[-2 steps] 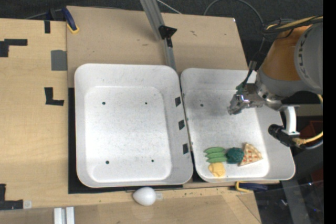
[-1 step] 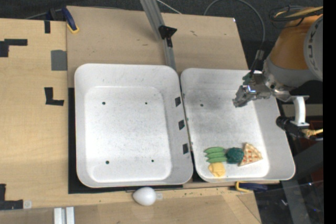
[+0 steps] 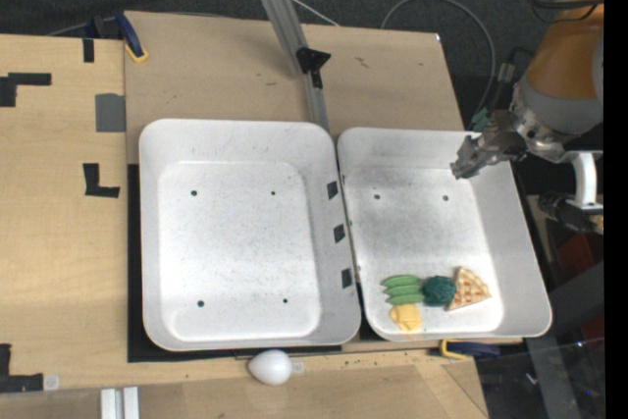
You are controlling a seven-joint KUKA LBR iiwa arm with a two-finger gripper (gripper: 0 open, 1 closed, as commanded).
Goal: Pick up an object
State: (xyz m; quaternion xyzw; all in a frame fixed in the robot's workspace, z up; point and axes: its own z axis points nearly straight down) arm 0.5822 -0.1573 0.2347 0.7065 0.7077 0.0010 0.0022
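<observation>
In the camera view, the arm is reaching in from the right, and its gripper [image 3: 469, 162] is hanging over the upper right part of the right bin [image 3: 412, 211], near that bin's far rim. Nothing is sitting between its fingers, but the tip is dark and small here, so I cannot tell whether it is spread or pressed together.

The things worth picking are lying together in the near right corner of the same bin: a green pea pod [image 3: 399, 286], a dark green broccoli piece [image 3: 438, 289], a pizza slice [image 3: 470, 289] and a yellow piece [image 3: 405, 315] just below the pod. They are touching or nearly touching, likely bunched there because the bin's wall is stopping them. The gripper is well apart from this cluster, so a pick is probably not yet under way.

The left bin [image 3: 235, 231] is sitting beside it on the bench [image 3: 392, 74]. A white egg-shaped thing [image 3: 271, 367] is resting outside the bins, at the near edge. The arm's upper part is cut off by the frame.
</observation>
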